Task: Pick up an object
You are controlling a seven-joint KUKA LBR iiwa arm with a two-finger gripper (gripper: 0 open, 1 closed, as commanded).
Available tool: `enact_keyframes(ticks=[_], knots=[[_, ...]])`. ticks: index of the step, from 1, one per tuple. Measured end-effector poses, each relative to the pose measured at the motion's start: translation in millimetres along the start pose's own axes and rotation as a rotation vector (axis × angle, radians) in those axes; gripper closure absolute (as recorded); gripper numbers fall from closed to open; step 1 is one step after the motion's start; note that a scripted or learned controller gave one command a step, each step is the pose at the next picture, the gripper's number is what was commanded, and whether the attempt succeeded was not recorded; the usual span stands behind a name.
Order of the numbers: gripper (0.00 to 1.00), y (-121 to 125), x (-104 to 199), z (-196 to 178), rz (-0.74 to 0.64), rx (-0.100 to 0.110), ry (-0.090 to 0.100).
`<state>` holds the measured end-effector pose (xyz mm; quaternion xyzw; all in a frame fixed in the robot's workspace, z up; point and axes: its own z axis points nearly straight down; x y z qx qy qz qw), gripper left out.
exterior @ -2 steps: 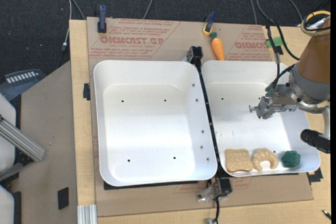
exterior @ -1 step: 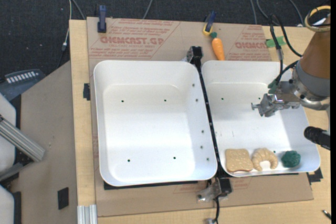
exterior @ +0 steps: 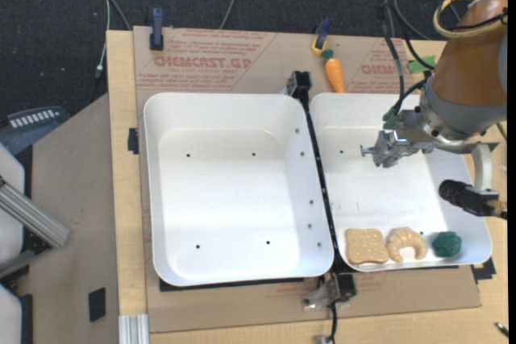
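Here the gripper (exterior: 385,151) hangs over the upper middle of the right bin (exterior: 355,197), at the right of the frame, with nothing between its fingers; whether they stand wide or narrow I cannot tell — the metal parts blur together. The things to pick lie well below it in the frame, in a row along the bin's lower edge: a square cracker (exterior: 365,246) at the left, a pale croissant (exterior: 407,243) touching it, and a dark green ball (exterior: 447,244) just beside the croissant toward the lower right corner. An orange carrot (exterior: 334,74) lies outside the bins on the cardboard sheet (exterior: 201,60), above the right bin's upper left corner, near a blue clamp (exterior: 322,35).

The arm (exterior: 472,64) covers the right bin's upper right corner and is cut off by the frame's right edge. A black part (exterior: 463,196) juts in over the bin's right rim, hiding it there.

The floor of the right bin between the gripper and the 3 things is bare. The left bin (exterior: 230,189) holds nothing, and the 2 bins meet along a dark seam at the frame's middle.
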<state>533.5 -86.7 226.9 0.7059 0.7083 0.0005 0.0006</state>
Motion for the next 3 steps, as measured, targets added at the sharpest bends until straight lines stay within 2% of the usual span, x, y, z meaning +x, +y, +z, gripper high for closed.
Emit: enact_keyframes(ticks=[1,3], knots=[[1.0,11.5,46.1,-0.5,0.0,0.001,0.001],[1.0,55.1,149.6,14.9,0.0,0.001,0.001]])
